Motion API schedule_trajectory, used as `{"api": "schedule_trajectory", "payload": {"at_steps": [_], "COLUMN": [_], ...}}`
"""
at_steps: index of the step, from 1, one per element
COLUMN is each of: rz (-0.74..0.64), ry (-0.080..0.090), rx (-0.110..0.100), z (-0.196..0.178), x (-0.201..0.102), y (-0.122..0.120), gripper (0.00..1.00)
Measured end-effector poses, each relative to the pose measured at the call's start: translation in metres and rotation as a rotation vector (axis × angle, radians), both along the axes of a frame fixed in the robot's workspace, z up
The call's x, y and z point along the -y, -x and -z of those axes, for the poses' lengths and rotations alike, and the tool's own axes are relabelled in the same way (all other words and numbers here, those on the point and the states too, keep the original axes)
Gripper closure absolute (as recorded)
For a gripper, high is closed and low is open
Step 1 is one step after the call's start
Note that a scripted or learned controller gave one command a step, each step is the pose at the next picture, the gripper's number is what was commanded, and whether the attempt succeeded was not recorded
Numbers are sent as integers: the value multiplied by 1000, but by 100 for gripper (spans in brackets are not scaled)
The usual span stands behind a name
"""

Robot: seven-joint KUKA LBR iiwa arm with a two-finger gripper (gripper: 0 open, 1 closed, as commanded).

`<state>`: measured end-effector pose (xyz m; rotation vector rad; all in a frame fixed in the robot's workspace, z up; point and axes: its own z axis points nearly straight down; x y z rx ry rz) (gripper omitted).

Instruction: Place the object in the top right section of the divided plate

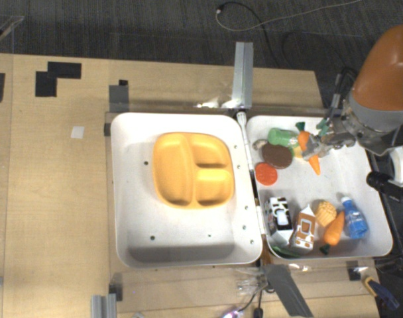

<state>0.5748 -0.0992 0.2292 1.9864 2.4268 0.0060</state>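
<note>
Yellow plastic marks the divided plate (191,169), which sits in the left bin (132,197) with all three sections bare, so nothing has been delivered to its top right section (210,152) yet. From the overhead camera view, the gripper (319,138) hangs low over the upper part of the right bin (374,211), just beside a small orange carrot (313,162) and a green toy (282,136). That carrot looks like the likely target, though I cannot tell whether it is held. Lifting, carrying across and releasing all remain.
</note>
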Motion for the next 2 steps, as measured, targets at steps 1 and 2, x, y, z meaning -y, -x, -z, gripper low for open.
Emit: {"api": "schedule_trajectory", "payload": {"at_steps": [1, 2], "rz": [-119, -217], "ry": [-1, -1], "rx": [-2, -3], "z": [44, 44], "x": [-106, -157], "y": [-1, 64], "gripper": [100, 100]}}
